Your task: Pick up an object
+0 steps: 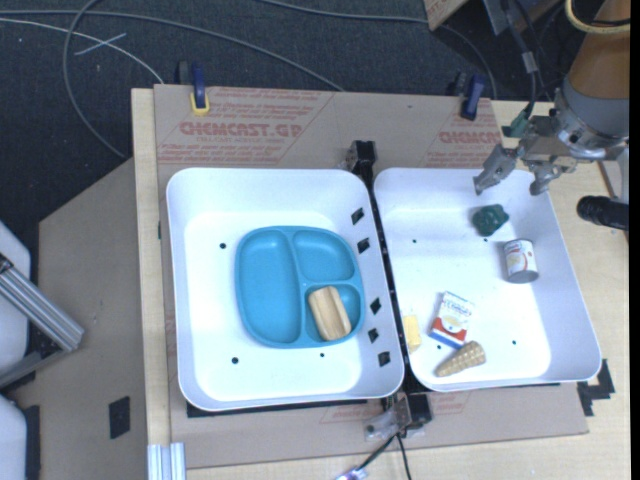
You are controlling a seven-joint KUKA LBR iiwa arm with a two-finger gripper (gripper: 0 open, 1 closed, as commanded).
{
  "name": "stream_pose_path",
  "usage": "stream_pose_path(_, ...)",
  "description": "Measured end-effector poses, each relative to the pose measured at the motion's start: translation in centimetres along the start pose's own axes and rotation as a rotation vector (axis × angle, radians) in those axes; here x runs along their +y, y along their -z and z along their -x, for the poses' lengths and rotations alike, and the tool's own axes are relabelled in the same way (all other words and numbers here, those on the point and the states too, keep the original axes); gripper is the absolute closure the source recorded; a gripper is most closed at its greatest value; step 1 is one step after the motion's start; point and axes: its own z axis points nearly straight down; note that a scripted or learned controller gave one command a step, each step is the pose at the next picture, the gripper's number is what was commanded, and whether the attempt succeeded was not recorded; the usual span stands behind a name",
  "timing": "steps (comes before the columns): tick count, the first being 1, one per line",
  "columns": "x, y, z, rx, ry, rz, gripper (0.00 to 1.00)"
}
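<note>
Camera view, overhead: A grey KUKA arm with an orange band reaches in from the right, its gripper (520,175) poised over the far right corner of the right bin (560,338).

Pincer: Fingers spread apart, nothing between them; two prongs splay outward above the bin's back wall.

Nearest target: A small dark green object (489,219) lies on the bin floor just below and slightly left of the open fingers, near but apart from them.

Other candidates: A small can (519,260) rests on its side just beyond the green piece; a red, white and blue carton (452,319), a yellow block (412,331) and a waffle cone (460,359) sit well apart toward the near edge.

Left bin: The left bin (200,298) holds a blue divided plate (296,284) with a tan bread-like piece (329,311) in its lower right compartment.

Step in hand, as judged: Approach and alignment over a pick.

How to do it well: Centre the open fingers over the green object, shifting a little left and toward the camera, descend straight until the tips straddle it, and close only once both sides are bracketed. Keep clear of the bin wall and the can, which looks apt to roll if nudged.
</note>
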Motion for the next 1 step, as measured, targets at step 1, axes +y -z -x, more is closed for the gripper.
stream_pose_path(1,0.24,0.78,-0.03,-0.002,0.003,0.013,0.0)
